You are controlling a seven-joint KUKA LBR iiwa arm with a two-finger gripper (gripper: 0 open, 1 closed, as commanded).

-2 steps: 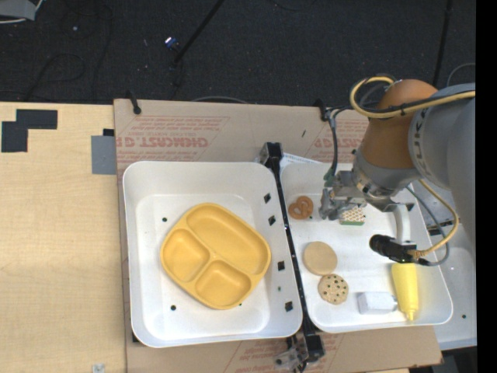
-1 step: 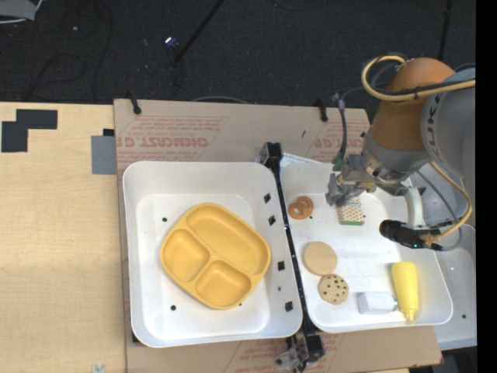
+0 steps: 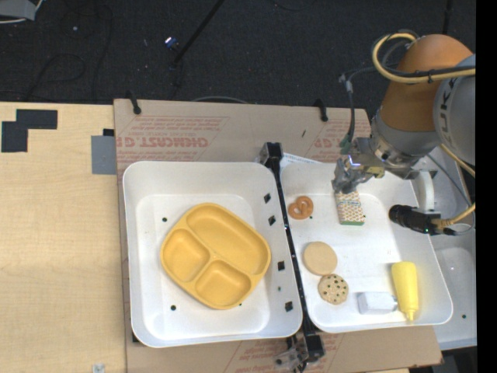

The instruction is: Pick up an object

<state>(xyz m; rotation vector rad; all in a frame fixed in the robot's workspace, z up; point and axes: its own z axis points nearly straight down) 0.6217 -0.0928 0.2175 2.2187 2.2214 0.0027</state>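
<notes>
Objects lie in the right bin (image 3: 443, 305). From the right, the grey arm with its orange band angles down over that bin's far side, its gripper (image 3: 347, 185) just above a patterned, rectangular sponge (image 3: 351, 207); its grip state I cannot tell. The left bin (image 3: 147, 208) bears a yellow three-compartment plate (image 3: 215, 255). Smaller: yellow bottle (image 3: 405, 288), round tan disc (image 3: 319, 257), chip cookie (image 3: 333, 288), pretzel (image 3: 300, 207).
</notes>
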